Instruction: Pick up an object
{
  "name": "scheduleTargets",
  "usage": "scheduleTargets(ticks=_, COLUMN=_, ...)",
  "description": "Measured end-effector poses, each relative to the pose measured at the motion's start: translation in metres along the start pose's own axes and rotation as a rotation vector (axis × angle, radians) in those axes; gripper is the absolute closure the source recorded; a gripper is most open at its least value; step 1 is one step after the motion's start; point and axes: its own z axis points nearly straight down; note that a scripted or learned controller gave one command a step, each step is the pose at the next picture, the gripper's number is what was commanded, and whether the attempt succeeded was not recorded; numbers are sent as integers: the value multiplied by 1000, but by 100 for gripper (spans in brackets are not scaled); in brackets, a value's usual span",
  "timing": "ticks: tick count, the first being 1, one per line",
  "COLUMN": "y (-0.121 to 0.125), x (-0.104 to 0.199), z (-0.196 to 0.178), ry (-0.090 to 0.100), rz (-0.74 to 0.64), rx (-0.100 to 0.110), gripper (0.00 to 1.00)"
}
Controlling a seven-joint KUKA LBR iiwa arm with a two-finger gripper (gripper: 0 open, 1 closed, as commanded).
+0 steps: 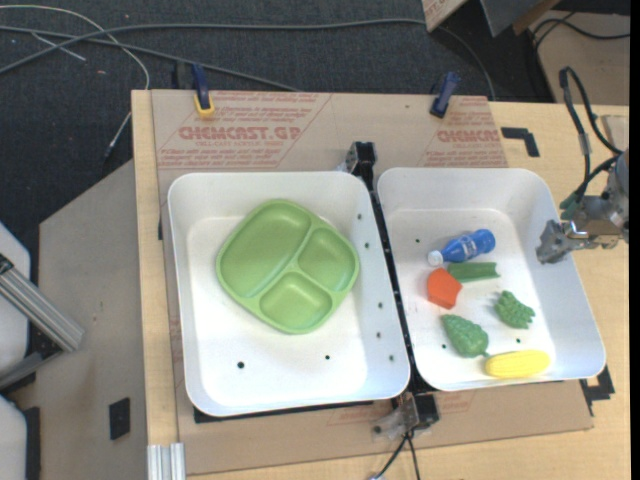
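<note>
The tool [556, 242] sits at the right edge of the right bin [560, 218], can't tell its grip state, toys [478, 298] lie untouched inside.

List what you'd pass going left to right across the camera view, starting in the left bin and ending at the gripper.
green divided plate → orange block → blue bottle → green leafy toy → gripper
</note>
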Motion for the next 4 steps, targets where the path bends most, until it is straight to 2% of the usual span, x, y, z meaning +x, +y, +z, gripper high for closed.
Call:
scheduleTargets(ticks=1, y=1, x=0, z=-3, ry=2, rz=0, rx=6, gripper=100)
scheduleTargets(ticks=2, y=0, x=56, z=-11, ry=7, rz=-6, rx=9, gripper=100)
scheduleTargets(ticks=3, y=-10, x=109, z=1, ry=7, rz=-5, rx=12, gripper=100)
scheduleTargets(ticks=4, y=-9, x=169, z=-5, ry=7, rz=-6, rx=9, gripper=100)
